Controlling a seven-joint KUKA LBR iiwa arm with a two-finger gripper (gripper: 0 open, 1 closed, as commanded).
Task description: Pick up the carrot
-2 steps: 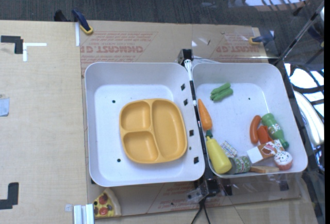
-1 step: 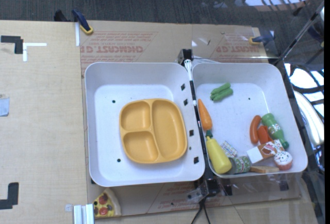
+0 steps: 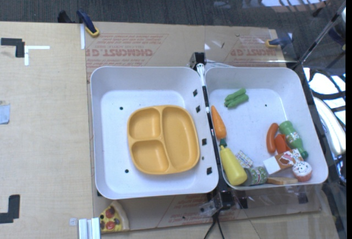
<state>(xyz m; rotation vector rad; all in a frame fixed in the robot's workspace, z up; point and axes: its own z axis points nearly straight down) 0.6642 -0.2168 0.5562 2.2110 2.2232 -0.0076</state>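
The carrot (image 3: pixel 218 123), orange with a green stub at its lower end, lies along the left wall of the right bin (image 3: pixel 297 88). It points up and down the view, just above a yellow bottle (image 3: pixel 231 166).
The left bin (image 3: pixel 104 122) holds a yellow divided plate (image 3: pixel 163 139). In the right bin lie green beans (image 3: pixel 236 98), a red sausage (image 3: pixel 271 137), a green bottle (image 3: pixel 291 137) and several small toy foods at the lower right. A toy pizza slice (image 3: pixel 112 218) lies on the bench below the left bin.
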